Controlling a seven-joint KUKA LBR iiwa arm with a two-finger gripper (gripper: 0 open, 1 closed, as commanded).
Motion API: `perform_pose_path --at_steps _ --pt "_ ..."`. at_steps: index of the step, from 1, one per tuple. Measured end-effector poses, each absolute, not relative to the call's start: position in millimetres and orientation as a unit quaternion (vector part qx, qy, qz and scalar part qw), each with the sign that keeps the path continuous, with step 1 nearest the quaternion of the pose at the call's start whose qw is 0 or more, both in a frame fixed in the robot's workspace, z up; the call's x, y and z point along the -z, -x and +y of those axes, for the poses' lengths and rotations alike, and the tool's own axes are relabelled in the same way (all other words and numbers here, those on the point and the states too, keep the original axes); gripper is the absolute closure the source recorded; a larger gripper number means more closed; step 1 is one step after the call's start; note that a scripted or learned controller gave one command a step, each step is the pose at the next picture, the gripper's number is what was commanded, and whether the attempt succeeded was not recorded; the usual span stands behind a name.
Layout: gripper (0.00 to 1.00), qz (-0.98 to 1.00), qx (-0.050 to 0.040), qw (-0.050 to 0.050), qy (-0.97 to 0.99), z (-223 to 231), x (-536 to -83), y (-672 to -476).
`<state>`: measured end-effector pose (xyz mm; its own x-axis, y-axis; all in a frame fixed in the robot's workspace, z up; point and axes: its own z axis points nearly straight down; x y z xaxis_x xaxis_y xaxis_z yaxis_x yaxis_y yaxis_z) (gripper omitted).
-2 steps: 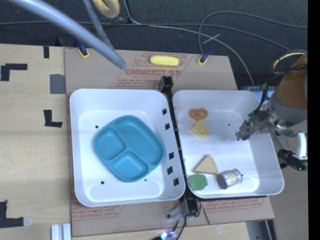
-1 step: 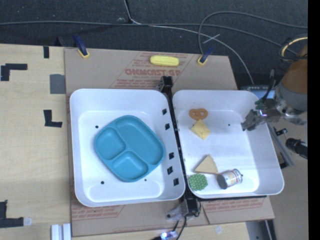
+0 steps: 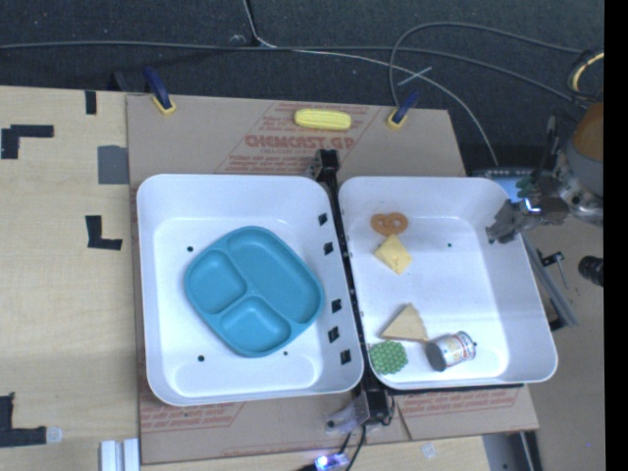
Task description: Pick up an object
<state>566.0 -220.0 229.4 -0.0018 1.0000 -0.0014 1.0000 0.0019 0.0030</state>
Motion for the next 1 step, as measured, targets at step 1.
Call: perform_pose_path --at_steps 1 --pt "1.0 0.709 0.0003 -0.001 -0.705 -167.5 -217.7 -566.8"
